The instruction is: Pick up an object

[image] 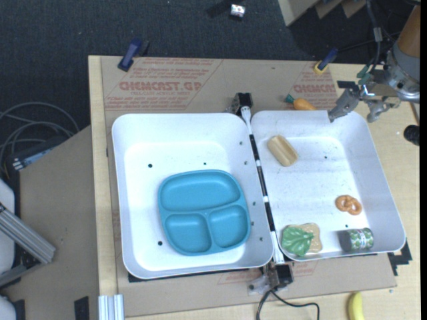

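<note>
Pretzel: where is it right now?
The pretzel lies in the right bin, near its right wall, just above the small can and right of the green leaf toy.

The picture's edges are cutting off the yellow object (pixel 355 307) at the bottom and the arm (pixel 408 45) at the right.

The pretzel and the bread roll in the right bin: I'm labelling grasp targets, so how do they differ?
The pretzel is a small, orange-brown knot with holes through it; the bread roll is a larger, pale tan, solid oblong. The pretzel lies near the right bin's right wall, toward the front; the bread roll lies toward the back left, at a slant. Both rest loose on the bin floor, apart from the gripper, which is at the bin's back right corner.
</note>
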Motion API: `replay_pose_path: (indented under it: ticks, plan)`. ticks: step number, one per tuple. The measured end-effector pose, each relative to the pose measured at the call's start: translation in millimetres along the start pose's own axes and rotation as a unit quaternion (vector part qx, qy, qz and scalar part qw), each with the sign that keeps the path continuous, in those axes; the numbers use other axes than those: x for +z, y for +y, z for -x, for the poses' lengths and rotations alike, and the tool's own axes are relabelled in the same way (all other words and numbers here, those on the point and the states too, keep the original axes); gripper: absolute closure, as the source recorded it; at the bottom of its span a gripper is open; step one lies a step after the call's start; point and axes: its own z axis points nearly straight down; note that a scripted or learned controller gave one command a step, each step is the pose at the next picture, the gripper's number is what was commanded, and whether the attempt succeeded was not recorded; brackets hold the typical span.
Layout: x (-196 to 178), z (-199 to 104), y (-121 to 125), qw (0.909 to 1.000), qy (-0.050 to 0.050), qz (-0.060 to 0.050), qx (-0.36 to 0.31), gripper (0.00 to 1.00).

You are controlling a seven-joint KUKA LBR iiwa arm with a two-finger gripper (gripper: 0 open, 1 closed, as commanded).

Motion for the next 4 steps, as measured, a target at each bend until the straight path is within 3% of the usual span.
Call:
replay_pose_path:
  ticks: [1, 3, 4]
  plan:
    - [52, -44, -1, 1.0, 0.001, -0.001, -0.001, 0.0]
    - [172, -79, 21, 1.0, 0.0, -0.001, 0.0, 0.0]
    - [171, -70, 37, 1.0, 0.0, 0.001, 0.0, 0.0]
